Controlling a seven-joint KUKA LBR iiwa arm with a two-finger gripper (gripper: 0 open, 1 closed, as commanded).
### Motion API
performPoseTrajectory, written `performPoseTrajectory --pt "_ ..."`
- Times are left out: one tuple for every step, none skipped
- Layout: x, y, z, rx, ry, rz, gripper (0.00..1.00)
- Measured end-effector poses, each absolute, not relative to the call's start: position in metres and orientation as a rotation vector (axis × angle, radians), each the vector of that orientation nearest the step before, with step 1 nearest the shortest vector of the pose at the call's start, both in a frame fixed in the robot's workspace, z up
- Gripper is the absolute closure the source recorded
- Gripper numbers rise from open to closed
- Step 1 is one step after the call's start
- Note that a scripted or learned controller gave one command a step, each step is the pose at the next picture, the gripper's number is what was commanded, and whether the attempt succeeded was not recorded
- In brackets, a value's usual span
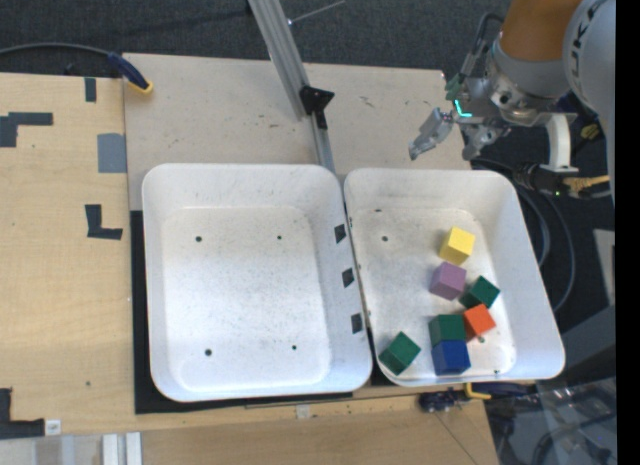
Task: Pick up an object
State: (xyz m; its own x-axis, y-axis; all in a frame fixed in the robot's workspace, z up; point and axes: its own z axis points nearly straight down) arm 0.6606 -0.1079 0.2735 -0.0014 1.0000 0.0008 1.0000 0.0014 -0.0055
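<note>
Several small cubes lie in the right bin (pixel 400 203), toward its near right side. A yellow cube (pixel 459 244) is farthest back, with a purple cube (pixel 448 280) just in front of it. A dark green cube (pixel 486 291), an orange cube (pixel 480 321), a green cube (pixel 447 329) and a blue cube (pixel 451 356) crowd together. Another green cube (pixel 401 351) sits apart near the front left corner. My gripper (pixel 452 146) hangs above the bin's far rim, well behind the cubes, open with nothing between its fingers.
The left bin (pixel 160 253) stands beside the right one, their rims touching. A slanted metal rail (pixel 285 43) runs down to the seam between the bins. Cables (pixel 560 253) hang along the bench's right side.
</note>
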Motion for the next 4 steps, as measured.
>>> performPoseTrajectory --pt "0.661 -0.108 0.277 -2.219 -2.224 0.002 0.0" --pt "0.651 -0.107 0.227 -2.217 -2.221 0.008 0.0" --pt "0.643 -0.107 0.164 -2.216 -2.219 0.01 0.0" --pt "0.635 -0.113 0.114 -2.218 -2.219 0.008 0.0"
